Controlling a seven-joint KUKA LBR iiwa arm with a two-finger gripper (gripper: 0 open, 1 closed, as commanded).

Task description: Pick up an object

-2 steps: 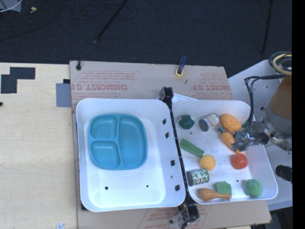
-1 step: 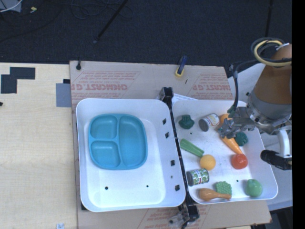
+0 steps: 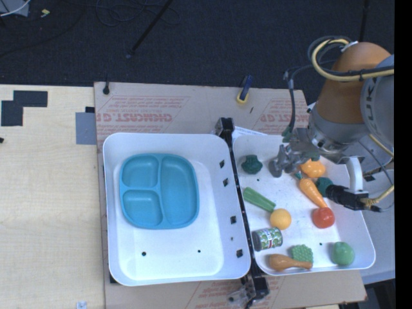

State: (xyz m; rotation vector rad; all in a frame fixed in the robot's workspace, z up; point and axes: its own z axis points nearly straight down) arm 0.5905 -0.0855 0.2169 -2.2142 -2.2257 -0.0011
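Nearest, along the lower edge of the right white plastic bin (image 3: 360, 262), lie a tan toy drumstick (image 3: 286, 262), a bushy green toy broccoli (image 3: 301, 254), and a round green toy fruit (image 3: 342, 253) at the lower right corner. Just above them rests a small tin can with a green label (image 3: 267, 239), lying on its side near the bin's left wall. Farther up sit a round yellow-orange toy fruit (image 3: 280, 219), a red toy tomato (image 3: 323, 217), and a long green toy pod (image 3: 259, 199). An orange toy carrot (image 3: 313, 191) lies slanted right of centre. In the upper part of this bin are a dark green leafy toy (image 3: 251, 165) and a small orange-yellow toy (image 3: 313, 168).

The tool (image 3: 282, 163) hangs over the upper middle of the right bin, between those two toys; whether its grip is wide or narrow cannot be told, and nothing is visibly held.

The left white plastic bin (image 3: 129, 256) carries a light blue divided plastic plate (image 3: 159, 191). Both bins rest on a brown cardboard sheet (image 3: 161, 111) on the pale wooden counter (image 3: 45, 205).
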